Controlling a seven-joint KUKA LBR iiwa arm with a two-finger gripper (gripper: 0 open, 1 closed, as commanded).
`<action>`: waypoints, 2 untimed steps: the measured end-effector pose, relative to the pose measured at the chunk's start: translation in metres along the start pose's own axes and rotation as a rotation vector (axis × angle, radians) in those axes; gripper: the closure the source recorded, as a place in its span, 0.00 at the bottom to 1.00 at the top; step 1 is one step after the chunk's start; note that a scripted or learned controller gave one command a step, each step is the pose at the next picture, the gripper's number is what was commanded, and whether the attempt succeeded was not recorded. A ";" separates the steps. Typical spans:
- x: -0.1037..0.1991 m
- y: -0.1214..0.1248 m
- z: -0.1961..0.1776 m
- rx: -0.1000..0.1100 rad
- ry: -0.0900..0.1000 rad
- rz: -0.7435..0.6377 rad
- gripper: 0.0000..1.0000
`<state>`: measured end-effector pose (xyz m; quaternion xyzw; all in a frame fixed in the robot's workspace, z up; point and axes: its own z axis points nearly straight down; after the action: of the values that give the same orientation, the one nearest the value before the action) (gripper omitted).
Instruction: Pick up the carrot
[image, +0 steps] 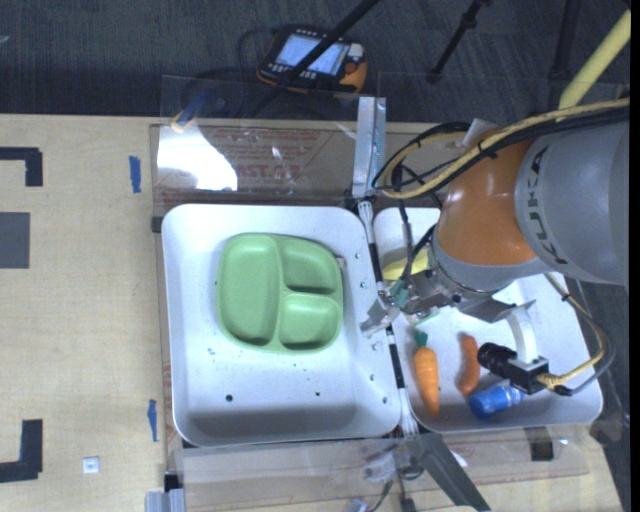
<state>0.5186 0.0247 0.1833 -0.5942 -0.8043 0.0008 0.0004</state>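
The gripper (388, 308) hangs over the wall between the bins; whether it's open, I can't tell. The carrot (427, 378) lies in the right bin (585, 395) just below it, apart. Left sits a green tray (279, 291); beyond the carrot, an orange piece (468, 364) and blue thing (495, 400).

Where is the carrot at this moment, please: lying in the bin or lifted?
Lying in the bin. The carrot rests flat on the right bin's floor, with the claw above and apart from it.

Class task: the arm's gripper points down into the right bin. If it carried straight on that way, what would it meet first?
Probably the carrot, whose green top lies just below the gripper near the right bin's left wall. Depth is unclear from this slanted view, so it might instead land on the bin floor beside it.
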 end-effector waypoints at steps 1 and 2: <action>-0.063 -0.062 -0.031 0.004 0.002 0.176 0.00; -0.007 -0.045 0.000 0.005 0.002 0.275 0.00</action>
<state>0.4776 0.0053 0.1830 -0.6987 -0.7154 0.0023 0.0028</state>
